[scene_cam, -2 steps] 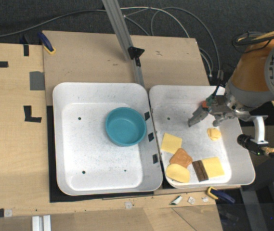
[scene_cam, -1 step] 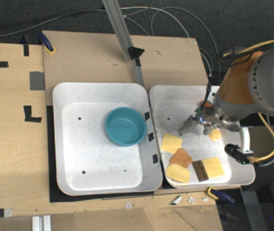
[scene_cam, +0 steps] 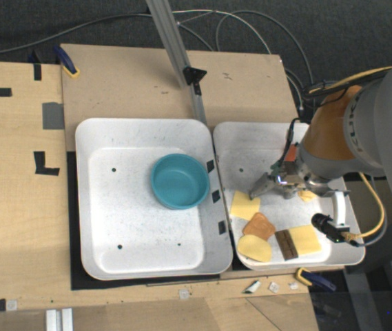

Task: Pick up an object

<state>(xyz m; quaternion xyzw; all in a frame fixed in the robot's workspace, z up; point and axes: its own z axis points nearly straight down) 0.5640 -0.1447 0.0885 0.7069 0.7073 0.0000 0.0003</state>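
My gripper [scene_cam: 281, 189] hangs low over the middle of the right bin [scene_cam: 251, 143], with its fingers spread open and nothing between them. One finger [scene_cam: 258, 187] points down-left toward a pale yellow square block [scene_cam: 242, 204]. Just below that block lie an orange-brown piece [scene_cam: 259, 225] and a rounded yellow piece [scene_cam: 254, 248]. A dark brown block [scene_cam: 284, 244] rests against a yellow block [scene_cam: 306, 239] at the bin's front right. A small yellow bit [scene_cam: 307, 196] peeks out beside the gripper's right side.
The left bin [scene_cam: 106, 185] holds a teal bowl [scene_cam: 179, 181] near its right wall. A grey metal pole [scene_cam: 175, 47] slants in from the top to the bins' shared corner. The grey arm with its orange band [scene_cam: 330, 129] covers the right bin's far right part.
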